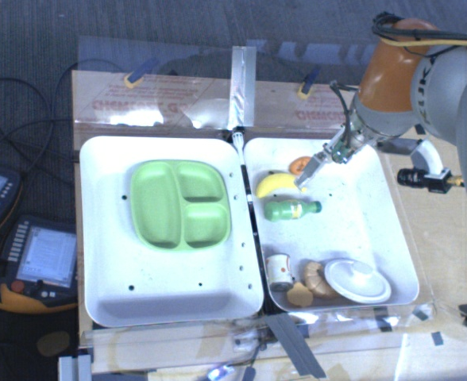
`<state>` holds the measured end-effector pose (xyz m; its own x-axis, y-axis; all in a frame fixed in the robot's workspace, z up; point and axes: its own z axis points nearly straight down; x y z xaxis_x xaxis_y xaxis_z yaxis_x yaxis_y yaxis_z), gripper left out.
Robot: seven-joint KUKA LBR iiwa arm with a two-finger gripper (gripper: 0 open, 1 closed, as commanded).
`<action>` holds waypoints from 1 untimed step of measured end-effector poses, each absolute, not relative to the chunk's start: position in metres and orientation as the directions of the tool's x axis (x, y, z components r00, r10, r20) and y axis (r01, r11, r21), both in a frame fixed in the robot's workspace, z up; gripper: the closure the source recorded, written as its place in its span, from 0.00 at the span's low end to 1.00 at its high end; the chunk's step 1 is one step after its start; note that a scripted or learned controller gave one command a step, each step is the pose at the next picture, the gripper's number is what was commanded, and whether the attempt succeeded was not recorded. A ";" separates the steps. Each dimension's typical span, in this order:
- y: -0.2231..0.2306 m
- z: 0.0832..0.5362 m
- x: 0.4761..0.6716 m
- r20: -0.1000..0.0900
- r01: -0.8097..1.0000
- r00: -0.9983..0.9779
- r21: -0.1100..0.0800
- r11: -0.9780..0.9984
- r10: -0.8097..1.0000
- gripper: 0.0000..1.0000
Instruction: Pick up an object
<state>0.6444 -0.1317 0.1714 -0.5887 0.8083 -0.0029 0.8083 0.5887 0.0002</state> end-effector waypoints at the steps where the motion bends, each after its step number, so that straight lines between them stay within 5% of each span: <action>1: -0.135 0.088 0.665 0.011 0.772 -0.636 -0.016 0.636 0.772 0.00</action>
